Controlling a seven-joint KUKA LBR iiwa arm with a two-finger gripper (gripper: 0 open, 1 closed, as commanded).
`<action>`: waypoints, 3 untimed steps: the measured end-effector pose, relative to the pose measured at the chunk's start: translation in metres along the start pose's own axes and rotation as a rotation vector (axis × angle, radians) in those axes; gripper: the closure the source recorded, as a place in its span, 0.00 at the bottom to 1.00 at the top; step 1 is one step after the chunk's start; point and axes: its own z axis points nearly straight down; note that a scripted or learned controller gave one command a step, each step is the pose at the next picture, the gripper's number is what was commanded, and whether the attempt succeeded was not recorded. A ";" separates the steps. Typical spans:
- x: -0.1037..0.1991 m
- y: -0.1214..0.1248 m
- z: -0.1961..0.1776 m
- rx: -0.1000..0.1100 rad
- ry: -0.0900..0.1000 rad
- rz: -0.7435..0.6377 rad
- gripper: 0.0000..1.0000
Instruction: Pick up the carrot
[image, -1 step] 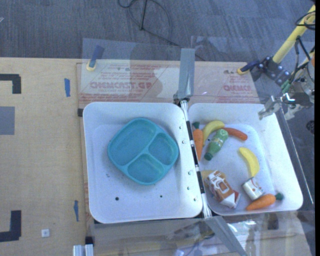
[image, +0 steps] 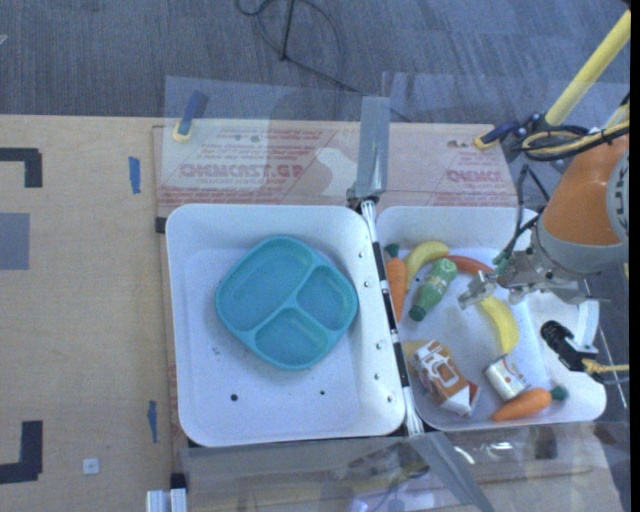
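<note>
Two carrots lie in the right bin (image: 590, 400). One carrot (image: 396, 287) is upright along the bin's left wall, green top towards the back. The other carrot (image: 522, 404) lies near the front right corner, green end to the right. My gripper (image: 486, 279) hovers over the middle of this bin, above the gap between a green bottle (image: 432, 288) and a banana (image: 501, 324). It is open and I see nothing between its fingers. It is apart from both carrots.
The right bin also holds a second banana (image: 428, 252), a red chili (image: 466, 265), a juice carton (image: 443, 376) and a small can (image: 507, 377). A teal divided plate (image: 287, 300) sits in the left bin (image: 200, 400). Cables hang beside the arm on the right.
</note>
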 end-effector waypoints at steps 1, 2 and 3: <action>0.019 -0.024 -0.035 0.004 0.003 -0.003 0.00; 0.078 0.031 0.007 -0.006 -0.005 -0.032 0.00; 0.076 0.032 -0.003 -0.012 -0.008 -0.030 1.00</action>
